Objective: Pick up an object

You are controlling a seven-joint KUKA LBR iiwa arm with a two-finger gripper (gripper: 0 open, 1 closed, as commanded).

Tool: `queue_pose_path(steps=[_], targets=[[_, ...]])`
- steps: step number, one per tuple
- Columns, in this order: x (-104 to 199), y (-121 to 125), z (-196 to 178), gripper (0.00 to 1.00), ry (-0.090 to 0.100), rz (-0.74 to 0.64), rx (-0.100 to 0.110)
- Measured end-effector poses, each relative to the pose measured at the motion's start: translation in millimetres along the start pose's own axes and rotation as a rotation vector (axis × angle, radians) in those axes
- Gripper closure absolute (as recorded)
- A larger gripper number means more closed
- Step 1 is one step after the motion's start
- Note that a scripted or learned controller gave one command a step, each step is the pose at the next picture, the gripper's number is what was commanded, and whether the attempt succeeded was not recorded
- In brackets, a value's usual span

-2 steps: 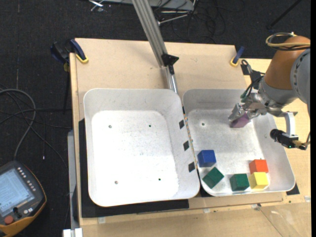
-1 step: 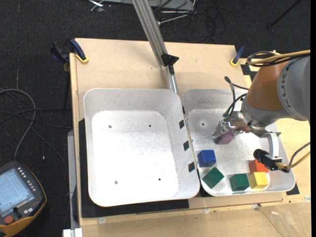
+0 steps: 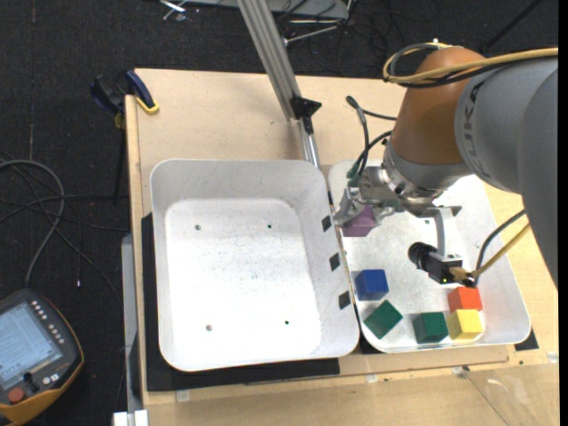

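My gripper (image 3: 360, 213) hangs over the near-left part of the right bin (image 3: 502, 257), close to the wall shared with the left bin. A small purple block (image 3: 360, 224) sits between its fingers, and the fingers are shut on it. The arm's orange band and grey wrist hide the bin's far part. On the right bin's floor, nearer the front, lie a blue block (image 3: 372, 283), a dark green block (image 3: 383, 319), a green block (image 3: 430, 327), a yellow block (image 3: 467, 325) and an orange-red block (image 3: 465, 298).
The left bin (image 3: 232, 264) is a wide white tray beside the gripper. A slanted metal pole (image 3: 275, 56) runs down to the bins' far junction. Black cable and a small black fitting (image 3: 429, 261) hang from the wrist over the right bin.
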State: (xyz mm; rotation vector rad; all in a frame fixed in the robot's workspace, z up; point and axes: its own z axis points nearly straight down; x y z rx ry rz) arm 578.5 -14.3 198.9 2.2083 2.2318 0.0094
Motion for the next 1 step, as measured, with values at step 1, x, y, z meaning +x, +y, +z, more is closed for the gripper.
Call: queue_pose_path(steps=[1], targets=[[66.5, 7.2, 4.3, 1.00, 0.000, 0.001, 0.005]])
